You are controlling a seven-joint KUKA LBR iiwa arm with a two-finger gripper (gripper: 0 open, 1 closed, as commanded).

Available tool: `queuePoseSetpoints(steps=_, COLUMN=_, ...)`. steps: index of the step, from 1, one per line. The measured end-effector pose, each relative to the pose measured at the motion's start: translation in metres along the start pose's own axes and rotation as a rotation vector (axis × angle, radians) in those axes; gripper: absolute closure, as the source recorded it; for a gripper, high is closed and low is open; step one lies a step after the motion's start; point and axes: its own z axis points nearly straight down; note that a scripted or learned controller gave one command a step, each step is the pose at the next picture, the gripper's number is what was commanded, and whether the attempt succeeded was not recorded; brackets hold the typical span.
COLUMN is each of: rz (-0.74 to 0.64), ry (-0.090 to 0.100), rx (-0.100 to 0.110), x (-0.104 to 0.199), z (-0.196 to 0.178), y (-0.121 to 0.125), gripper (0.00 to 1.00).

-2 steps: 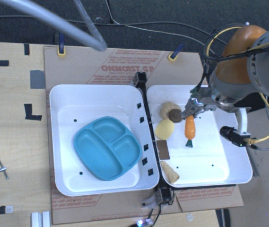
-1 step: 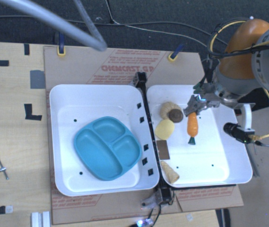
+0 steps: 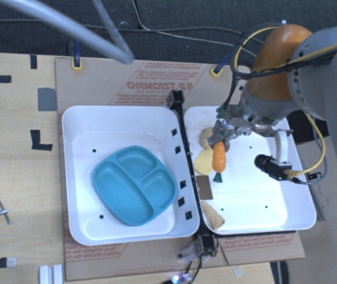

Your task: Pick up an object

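Note:
My gripper (image 3: 222, 134) hangs over the left part of the right bin (image 3: 275, 215). An orange carrot (image 3: 218, 157) with a green tip lies or hangs directly below it, its upper end meeting the gripper; whether it is gripped is not visible. A pale yellow rounded object (image 3: 204, 162) sits just left of the carrot. A tan lump (image 3: 206, 138) lies beside the gripper, against the bin's left wall. Nearer the front are a brown rectangular piece (image 3: 204, 187) and a beige wedge (image 3: 214, 218).
The left bin (image 3: 82, 129) holds a blue divided plate (image 3: 134, 184). A black divider rail (image 3: 183, 152) runs between the bins. A black cable-fed part of the arm (image 3: 272, 165) hangs over the right bin's middle. The right bin's front right floor is bare.

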Motion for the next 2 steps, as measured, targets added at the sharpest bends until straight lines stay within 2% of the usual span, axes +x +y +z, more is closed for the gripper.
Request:
queuePoseSetpoints(steps=1, rz=-0.001, ry=0.001, rx=-0.001, x=0.048, z=-0.010, y=0.012, gripper=1.00)
queuePoseSetpoints(steps=2, rz=-0.001, ry=0.000, rx=0.000, x=0.106, z=0.000, y=0.024, gripper=1.00)
